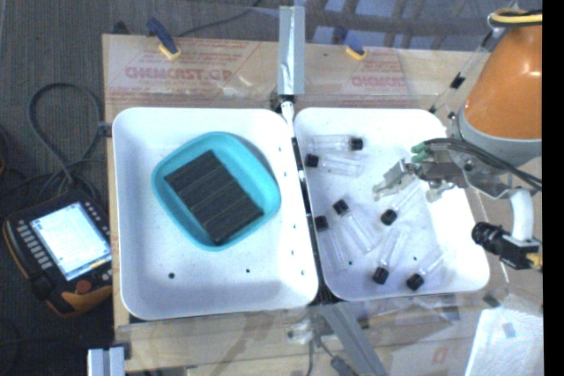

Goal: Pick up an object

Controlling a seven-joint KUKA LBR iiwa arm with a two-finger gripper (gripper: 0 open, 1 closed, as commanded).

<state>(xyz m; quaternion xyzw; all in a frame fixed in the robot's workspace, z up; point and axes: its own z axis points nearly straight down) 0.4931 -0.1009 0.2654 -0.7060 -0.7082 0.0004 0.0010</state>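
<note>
Gripper [394,180] is seen low over the right bin [458,277], reached in from the right; whether anything is held cannot be told, as its tip is small and blurred. Clear vials with black caps are scattered around it — one vial [339,143] lies up and to its left, another [385,258] below it, and a cap [388,217] sits just beneath. Further left, across the divider, a teal tray [172,180] with a dark ribbed block [214,196] is placed in the left bin [141,277].
</note>
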